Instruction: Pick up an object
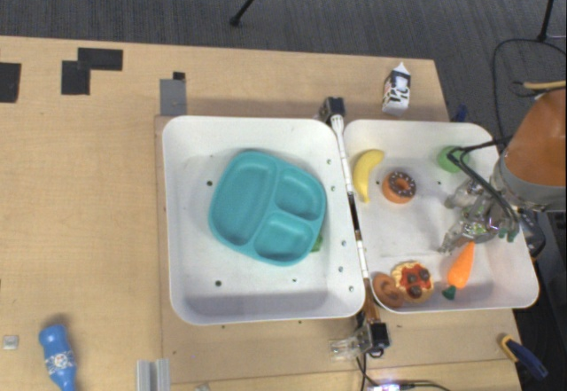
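Carrot (460, 267) lies just below claw (469, 230) in right bin (518, 292).

The arm (537, 150) is seen entering from the right edge, its orange band rounded and large at the frame's border, with the grey wrist section just below it. The gripper (468, 230) is carried at the wrist's left end, pointed down and leftward. Dark cables are looped along the wrist.

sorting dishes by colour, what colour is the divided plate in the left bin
Teal, plain; the plate shows best in the camera view.
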Controlling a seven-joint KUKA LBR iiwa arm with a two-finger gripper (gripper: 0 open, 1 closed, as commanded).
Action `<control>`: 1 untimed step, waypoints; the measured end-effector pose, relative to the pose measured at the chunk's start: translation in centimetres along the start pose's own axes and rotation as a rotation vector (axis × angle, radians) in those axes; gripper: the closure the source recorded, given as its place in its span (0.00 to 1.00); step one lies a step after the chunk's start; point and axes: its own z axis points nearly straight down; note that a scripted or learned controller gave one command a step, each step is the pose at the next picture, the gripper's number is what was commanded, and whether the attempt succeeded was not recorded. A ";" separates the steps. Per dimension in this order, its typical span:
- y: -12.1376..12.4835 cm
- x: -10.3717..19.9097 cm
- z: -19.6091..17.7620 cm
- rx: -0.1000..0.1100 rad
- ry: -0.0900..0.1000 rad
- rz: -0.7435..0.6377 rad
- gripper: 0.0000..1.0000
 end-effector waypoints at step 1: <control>0.1 -0.2 -1.2 -0.002 -0.008 0.004 1.00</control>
